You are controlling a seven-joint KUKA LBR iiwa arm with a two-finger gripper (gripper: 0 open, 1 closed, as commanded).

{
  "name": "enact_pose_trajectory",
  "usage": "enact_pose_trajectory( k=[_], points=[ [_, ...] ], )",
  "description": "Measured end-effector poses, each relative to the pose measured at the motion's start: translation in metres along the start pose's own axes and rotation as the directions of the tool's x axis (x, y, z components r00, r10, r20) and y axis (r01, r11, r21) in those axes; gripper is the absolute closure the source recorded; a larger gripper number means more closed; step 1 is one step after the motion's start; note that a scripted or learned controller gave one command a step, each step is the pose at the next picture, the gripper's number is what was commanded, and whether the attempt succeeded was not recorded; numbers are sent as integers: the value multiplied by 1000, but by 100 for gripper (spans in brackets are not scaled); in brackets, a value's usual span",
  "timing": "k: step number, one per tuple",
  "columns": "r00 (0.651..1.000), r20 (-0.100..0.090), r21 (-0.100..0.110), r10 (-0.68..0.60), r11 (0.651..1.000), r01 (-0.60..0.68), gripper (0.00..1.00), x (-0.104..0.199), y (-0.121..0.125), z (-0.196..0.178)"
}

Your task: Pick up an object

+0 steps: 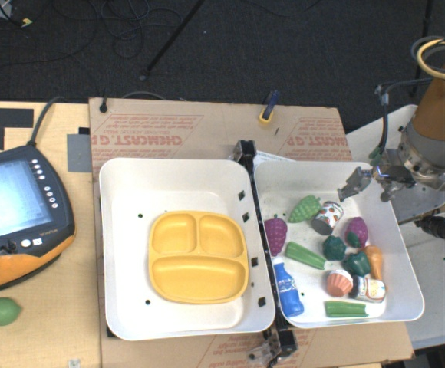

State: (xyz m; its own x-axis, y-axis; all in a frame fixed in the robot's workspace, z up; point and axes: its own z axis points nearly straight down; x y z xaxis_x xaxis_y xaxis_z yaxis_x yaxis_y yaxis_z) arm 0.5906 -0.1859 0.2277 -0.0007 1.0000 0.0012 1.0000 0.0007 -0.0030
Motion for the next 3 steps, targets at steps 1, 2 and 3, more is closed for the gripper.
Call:
enact_pose_trajectory(
  k=[1,2,3],
  points=[
    [1000,0,-4,6,1000,-6,0,9,-103,-93],
    [1000,0,1,6,1000,-6,100,7,-99,-97],
    [1000,-1,6,-1,1000,1,100,-27,-37,91]
  ],
)
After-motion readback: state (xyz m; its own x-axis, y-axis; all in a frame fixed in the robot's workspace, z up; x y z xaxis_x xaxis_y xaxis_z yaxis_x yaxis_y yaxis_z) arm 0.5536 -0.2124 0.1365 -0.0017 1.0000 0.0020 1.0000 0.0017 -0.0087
